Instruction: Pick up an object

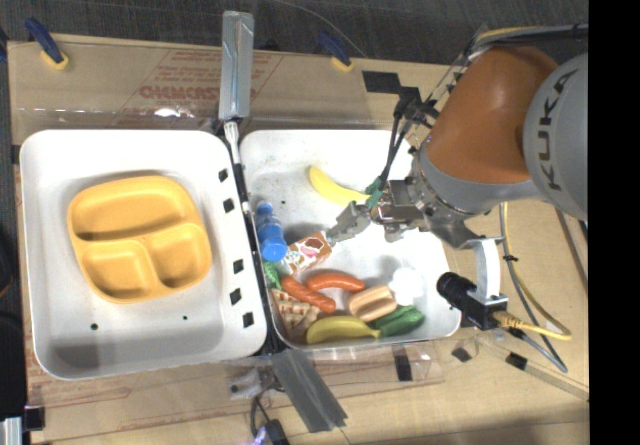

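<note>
Front row: lower banana (342, 330) lies along the near wall of the right bin (300, 148), w/ green pepper (402, 320) and hot dog bun (371, 301) just behind it. All crammed together, touching.

Mid pile: red sausage (335, 281), carrot-ish thing (303, 293), waffle bit (291, 310), a printed packet (308, 253), blue bottle (270, 233) against the divider.

My pincer: gripper (352, 220) hangs low over the bin's middle, nothing between the fingers afaict. Can't tell if they're apart or together, too blurry at this slant.

Target (my guess): upper banana (333, 186), on bare floor toward the far side of the right bin, just beyond my tip, apart from the pile.

Its axis: long axis runs upper-left to lower-right; the right end tucks under my wrist cables.

Risk 1: closing along that axis instead of across = it slips out, prob.

Risk 2: drifting nearer = I nudge the packet or grab the clutter instead.

Risk 3: curved smooth plastic could roll off one finger.

Far left: yellow tray (140, 233) in the left bin (45, 333), well apart, no issue.
</note>
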You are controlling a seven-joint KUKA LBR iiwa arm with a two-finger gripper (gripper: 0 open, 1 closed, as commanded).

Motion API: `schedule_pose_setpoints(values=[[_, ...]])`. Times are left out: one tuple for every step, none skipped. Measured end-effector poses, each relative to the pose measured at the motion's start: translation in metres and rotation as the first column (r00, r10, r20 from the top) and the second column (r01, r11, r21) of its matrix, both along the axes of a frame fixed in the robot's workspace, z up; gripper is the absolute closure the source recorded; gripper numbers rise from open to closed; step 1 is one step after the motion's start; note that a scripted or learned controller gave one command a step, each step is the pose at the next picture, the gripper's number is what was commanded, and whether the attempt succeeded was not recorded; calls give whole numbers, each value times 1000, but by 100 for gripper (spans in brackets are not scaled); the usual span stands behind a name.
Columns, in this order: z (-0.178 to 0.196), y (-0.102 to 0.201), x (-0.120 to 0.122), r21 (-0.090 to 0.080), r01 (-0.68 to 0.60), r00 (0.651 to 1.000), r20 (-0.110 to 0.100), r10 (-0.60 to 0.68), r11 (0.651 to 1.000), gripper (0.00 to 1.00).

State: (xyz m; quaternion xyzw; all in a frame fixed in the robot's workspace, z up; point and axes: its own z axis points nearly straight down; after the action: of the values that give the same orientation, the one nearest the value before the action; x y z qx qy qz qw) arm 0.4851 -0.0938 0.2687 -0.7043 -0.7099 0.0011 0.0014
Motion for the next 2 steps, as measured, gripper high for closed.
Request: schedule_pose_setpoints(values=[[-80,14,94,-2,199,980,-5,-199,980,0],[-178,-7,127,0,93,996,1,-93,996,0]])
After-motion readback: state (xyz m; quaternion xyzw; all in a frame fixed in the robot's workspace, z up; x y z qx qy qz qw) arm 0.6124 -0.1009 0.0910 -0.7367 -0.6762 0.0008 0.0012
